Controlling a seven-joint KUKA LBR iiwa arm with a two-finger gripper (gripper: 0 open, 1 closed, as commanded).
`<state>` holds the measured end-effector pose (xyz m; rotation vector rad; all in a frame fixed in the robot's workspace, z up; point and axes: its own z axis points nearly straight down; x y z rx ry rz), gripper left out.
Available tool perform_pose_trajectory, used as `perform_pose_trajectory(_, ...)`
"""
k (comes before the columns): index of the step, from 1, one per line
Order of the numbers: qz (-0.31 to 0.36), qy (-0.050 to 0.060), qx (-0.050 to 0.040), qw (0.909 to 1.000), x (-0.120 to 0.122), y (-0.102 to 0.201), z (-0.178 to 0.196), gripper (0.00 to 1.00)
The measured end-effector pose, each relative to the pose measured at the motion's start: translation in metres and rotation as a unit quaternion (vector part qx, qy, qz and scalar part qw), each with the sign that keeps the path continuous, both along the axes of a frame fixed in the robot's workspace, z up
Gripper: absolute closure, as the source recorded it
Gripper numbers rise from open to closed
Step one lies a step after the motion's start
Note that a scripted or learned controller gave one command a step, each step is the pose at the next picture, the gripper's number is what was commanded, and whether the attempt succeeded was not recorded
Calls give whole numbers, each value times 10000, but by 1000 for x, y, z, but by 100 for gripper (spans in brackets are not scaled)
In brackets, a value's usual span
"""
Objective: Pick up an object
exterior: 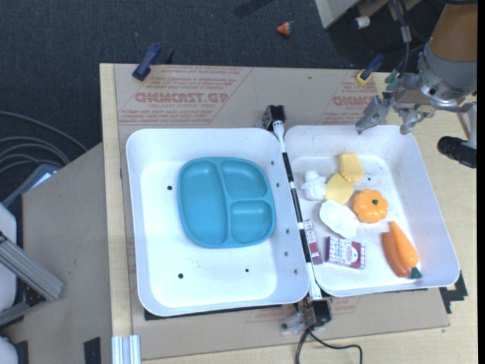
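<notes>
We see the pincer [388,117] spread wide and holding nothing, above the far rim of the right bin [432,180]. In that bin lie a pumpkin [370,205], a carrot [399,250], cheese [349,167] and a carton [345,252]. The left bin [151,226] holds a blue tray [226,202].

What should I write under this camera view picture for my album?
Robot's open end effector hovers over the right bin of toy food, beside a blue tray.

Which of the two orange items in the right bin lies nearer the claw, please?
The round orange pumpkin; the long carrot lies farther from the claw, toward the bin's near corner.
</notes>
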<state>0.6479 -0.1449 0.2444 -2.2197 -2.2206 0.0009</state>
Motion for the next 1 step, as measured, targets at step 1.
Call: perform_pose_trajectory(1,-4,11,1,10000,-12,0,-142,0)
